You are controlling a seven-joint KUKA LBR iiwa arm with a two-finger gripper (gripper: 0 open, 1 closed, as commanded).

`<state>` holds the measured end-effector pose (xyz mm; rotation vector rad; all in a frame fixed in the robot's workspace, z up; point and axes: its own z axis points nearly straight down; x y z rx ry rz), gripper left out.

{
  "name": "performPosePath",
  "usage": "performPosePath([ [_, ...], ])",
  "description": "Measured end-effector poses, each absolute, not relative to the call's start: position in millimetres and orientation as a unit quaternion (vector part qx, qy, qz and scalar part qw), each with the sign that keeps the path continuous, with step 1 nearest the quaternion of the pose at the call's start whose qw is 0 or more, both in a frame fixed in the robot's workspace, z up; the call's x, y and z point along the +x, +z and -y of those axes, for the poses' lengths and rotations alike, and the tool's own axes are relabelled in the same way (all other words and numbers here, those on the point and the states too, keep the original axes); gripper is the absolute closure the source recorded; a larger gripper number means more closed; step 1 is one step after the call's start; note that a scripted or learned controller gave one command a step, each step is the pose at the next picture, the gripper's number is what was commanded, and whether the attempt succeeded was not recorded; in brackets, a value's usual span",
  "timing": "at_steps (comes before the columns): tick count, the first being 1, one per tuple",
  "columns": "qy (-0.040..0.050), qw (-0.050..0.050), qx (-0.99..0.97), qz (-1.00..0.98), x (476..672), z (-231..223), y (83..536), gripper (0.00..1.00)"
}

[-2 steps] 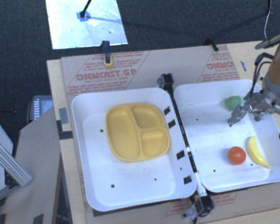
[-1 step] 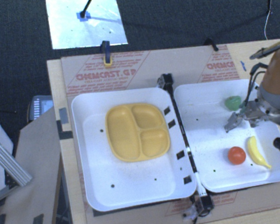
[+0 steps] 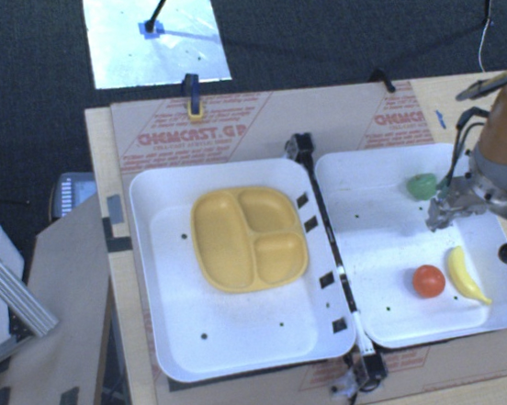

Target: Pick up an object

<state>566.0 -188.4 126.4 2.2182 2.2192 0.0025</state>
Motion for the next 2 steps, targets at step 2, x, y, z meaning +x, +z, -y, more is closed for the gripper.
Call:
performPosePath([
  [2, 0.0013, 0.003, 0.705, -0.709, 578.2, 194.8, 215.1, 1.00],
])
